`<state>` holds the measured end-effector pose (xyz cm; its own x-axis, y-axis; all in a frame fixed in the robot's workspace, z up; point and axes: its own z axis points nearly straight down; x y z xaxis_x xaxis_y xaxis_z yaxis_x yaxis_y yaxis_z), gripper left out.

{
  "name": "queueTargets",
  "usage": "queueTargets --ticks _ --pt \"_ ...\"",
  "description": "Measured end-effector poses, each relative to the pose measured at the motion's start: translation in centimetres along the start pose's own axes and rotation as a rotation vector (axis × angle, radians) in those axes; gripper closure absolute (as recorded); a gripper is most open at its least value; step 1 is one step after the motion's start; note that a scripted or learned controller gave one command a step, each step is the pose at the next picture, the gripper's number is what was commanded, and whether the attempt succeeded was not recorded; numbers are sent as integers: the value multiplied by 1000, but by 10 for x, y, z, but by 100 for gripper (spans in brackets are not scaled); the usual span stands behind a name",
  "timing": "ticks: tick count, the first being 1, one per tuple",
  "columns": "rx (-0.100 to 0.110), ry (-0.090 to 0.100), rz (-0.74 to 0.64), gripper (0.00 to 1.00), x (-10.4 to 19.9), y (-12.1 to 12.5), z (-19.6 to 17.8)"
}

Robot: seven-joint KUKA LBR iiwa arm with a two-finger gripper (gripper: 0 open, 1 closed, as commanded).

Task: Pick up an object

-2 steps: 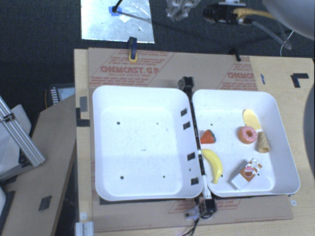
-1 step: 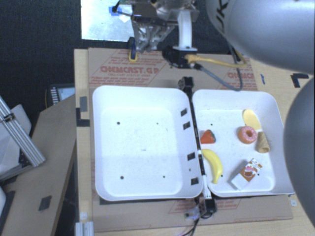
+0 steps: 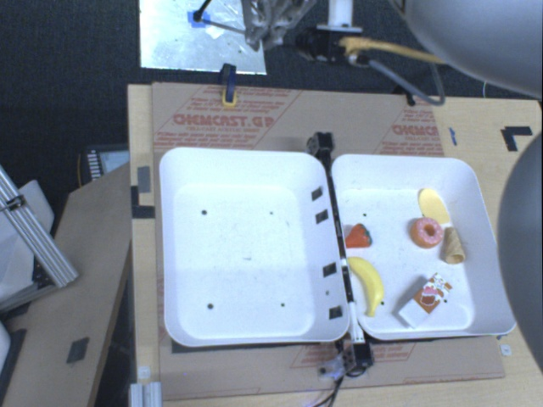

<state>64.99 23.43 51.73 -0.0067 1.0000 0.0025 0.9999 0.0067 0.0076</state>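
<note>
end effector (image 3: 265,25) high above bench, banana (image 3: 367,284) in right bin (image 3: 475,312)

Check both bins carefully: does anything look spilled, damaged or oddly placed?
Nothing stands out. The banana, strawberry, donut, cone, yellow piece and small carton lie intact in the right bin.

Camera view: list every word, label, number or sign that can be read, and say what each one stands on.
"CHEMCAST. G P", roughly, in faint red letters: on the brown board beneath the bins, left of centre. The last letters are blurred.
A second red print at the board's upper right: too cut off and blurred to read.
Print on the small carton in the right bin: red and white picture, any words too small to read.
No other text is legible.
</note>
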Motion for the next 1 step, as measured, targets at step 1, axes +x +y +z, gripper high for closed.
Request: queueTargets --ticks 1 --pt "3 -1 -1 100 0 19 -19"
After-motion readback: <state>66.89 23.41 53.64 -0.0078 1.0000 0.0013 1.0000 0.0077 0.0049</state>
